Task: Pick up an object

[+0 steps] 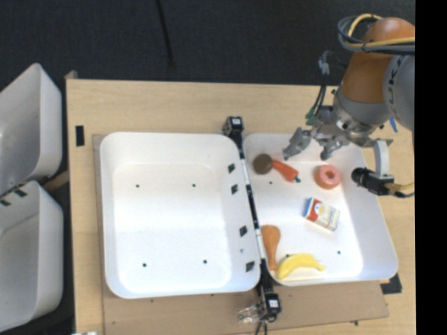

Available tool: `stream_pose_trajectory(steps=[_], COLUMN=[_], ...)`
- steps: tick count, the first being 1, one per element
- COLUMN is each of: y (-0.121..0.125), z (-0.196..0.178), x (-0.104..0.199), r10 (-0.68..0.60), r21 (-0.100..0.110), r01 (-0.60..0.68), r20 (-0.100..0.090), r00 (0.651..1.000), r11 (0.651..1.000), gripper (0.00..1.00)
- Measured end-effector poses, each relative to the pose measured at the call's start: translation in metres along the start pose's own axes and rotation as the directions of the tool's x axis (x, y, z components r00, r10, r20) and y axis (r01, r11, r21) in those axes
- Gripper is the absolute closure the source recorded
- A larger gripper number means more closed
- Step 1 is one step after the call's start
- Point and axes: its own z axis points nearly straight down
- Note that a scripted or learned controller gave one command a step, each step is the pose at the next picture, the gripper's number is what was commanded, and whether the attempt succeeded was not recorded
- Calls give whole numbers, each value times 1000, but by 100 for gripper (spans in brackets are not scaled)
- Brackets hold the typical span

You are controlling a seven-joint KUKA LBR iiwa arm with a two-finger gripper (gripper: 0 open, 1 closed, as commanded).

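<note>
My gripper (312, 146) hangs over the back of the right bin (363, 253), open, its two fingers spread with nothing between them. Just below and left of it lie a brown ball (262, 163) and an orange carrot-like piece (284, 170). A pink ring (327, 176) sits right under the right finger's tip, a little toward the front. Further forward lie a small white, red and blue carton (321, 213), an orange drumstick-shaped piece (270, 241) and a yellow banana (300, 264).
The left bin (126, 152) lies beside the right one, with a row of black clips (241, 208) along the shared rim. White chair-like shapes (28, 187) stand past the bench's left edge. A black fitting (368, 179) juts at the right bin's right rim.
</note>
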Motion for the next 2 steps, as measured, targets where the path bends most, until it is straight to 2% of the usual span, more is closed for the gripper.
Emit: stream_pose_trajectory(steps=[1, 2], y=[36, 58], z=[86, -8], x=[-5, -16], r10=[-1, -5], r21=[-21, -12], r01=[1, 5], r20=[5, 4], r00=[1000, 1000], r11=[1000, 1000], gripper=[0, 0])
